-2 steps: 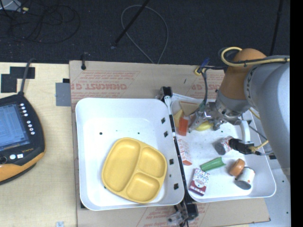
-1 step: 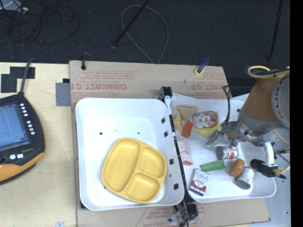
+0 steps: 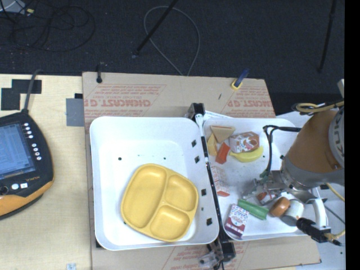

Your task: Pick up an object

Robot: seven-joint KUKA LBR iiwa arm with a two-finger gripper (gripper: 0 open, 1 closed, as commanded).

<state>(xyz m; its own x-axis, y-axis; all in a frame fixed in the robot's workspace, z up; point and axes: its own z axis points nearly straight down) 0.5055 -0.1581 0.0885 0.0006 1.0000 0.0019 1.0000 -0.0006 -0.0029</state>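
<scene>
The right bin (image 3: 243,117) holds several small objects. A tan wedge (image 3: 220,134), a red piece (image 3: 223,152) and a yellow curved item (image 3: 248,156) with a red-and-white packet (image 3: 244,142) on it lie at its far side. Near its front lie a green stick (image 3: 253,208), a pink-and-white carton (image 3: 238,218) and an orange-brown lump (image 3: 279,207) beside a white piece (image 3: 293,210). My gripper (image 3: 266,188) is low in this bin, just above the green stick and left of the orange-brown lump. The wrist hides what lies under it.
The left bin (image 3: 140,131) holds a yellow divided plate (image 3: 159,202). A divider with black clips (image 3: 203,167) separates the bins. A control pendant (image 3: 19,162) sits on the bench at far left. A small red scrap (image 3: 223,194) lies by the divider.
</scene>
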